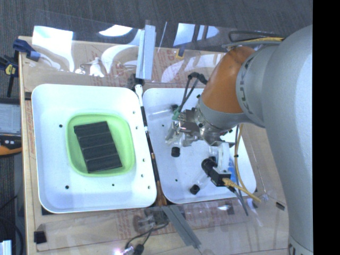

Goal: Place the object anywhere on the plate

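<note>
Dark slatted object (pixel 97 145) already sits on the green plate (pixel 72 142), left bin (pixel 45 102), centre-left of frame. End effector (pixel 180 133) hovers over the right bin (pixel 159 102); can't tell its grip state. Placement looks done; only retract left.

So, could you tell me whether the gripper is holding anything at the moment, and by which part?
It cannot be told. The gripper hangs over the right bin, while the dark ridged object lies on the green plate.
</note>
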Controlling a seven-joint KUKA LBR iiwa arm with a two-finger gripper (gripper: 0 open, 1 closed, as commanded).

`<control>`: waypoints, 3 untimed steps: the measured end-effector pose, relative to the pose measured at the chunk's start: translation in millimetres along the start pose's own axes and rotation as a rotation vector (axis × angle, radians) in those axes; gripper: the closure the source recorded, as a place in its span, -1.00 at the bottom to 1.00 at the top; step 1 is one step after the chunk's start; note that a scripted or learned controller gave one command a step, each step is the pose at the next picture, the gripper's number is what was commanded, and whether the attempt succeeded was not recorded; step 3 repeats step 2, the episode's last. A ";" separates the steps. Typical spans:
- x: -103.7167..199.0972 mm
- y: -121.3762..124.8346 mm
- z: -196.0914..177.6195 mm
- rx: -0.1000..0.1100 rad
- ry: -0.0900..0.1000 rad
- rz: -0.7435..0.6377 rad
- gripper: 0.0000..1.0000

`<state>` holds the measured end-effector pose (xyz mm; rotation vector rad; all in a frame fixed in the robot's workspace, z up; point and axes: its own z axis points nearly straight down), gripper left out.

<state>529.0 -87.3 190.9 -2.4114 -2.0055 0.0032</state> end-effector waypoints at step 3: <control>85.4 -15.4 1.3 0.002 -0.002 -0.043 -1.00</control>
